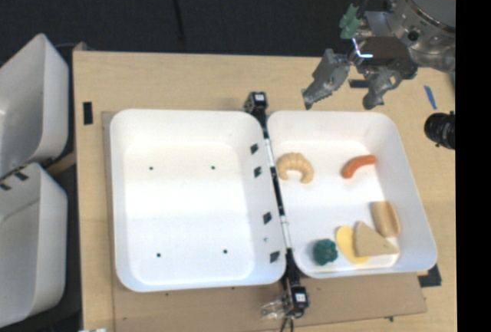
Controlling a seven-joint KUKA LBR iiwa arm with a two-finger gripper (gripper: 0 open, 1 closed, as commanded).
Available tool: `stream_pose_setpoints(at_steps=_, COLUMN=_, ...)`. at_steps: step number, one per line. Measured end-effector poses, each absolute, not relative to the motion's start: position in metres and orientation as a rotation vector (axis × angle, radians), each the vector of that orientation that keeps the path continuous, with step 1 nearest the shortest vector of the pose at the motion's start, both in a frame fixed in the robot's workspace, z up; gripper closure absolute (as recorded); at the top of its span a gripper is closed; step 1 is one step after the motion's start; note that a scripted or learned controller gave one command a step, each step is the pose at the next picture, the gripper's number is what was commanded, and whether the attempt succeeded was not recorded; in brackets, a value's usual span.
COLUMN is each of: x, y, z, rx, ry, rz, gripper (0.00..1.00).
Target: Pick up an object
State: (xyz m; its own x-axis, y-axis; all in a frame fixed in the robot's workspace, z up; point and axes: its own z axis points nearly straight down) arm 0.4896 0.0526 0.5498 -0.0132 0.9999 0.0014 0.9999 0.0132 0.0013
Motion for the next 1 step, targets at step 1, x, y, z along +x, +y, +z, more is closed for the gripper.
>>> stream_pose_setpoints(at_steps=1, x=0.4889, y=0.1662, z=0.5508, rx=-2.204, ry=-2.238, rz=-0.003, gripper=0.00)
